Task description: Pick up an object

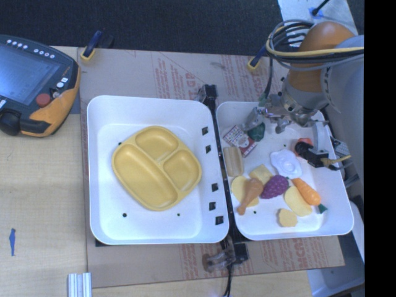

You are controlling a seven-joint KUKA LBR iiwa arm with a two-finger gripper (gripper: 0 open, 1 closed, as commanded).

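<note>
- The gripper (270, 117) hangs low over the far-left corner of the right bin (337, 226), beneath the grey arm (322, 54) with its orange band.
- Whether it is open or closed cannot be told; nothing is visibly held.
- A small dark green toy (256, 130) lies just under it, touching a red-and-white packet (238, 138).
- The step in hand looks like the approach to a pick, with no object lifted yet.
- The next move likely calls for lining up on one item and descending, since the pieces crowd together.
- Nearer in the same bin lie a tan block (233, 161), a drumstick (249, 195), purple grapes (275, 186), a fried egg (286, 163) and a carrot (306, 191).
- The left bin (105, 221) holds a yellow divided tray (156, 166).
- Both bins sit on brown cardboard (154, 73) over a wooden bench (37, 215).
- A control pendant (34, 85) rests at the far left.
</note>
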